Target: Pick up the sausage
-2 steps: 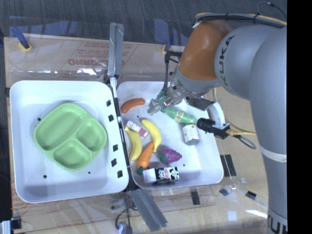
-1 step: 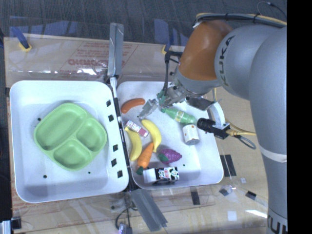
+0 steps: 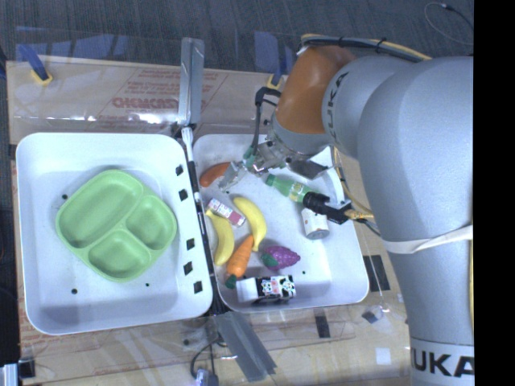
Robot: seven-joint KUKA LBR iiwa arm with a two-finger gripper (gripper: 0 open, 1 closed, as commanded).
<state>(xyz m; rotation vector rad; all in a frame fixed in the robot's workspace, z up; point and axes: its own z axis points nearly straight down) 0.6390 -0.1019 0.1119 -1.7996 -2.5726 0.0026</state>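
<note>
Arm over the right bin, sausage at its upper left

The arm (image 3: 402, 135) reached across the right bin (image 3: 346, 284); its gripper (image 3: 241, 167) hung at about eleven o'clock in the bin, just beside the orange-brown sausage (image 3: 214, 174), though whether it was spread or pressed together I cannot tell. The sausage was probably a light, stiff, smooth toy, best pinched across its middle.

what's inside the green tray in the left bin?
The green tray shows three bare compartments, nothing covering them. All the items, including the sausage, lie in the right bin.
</note>
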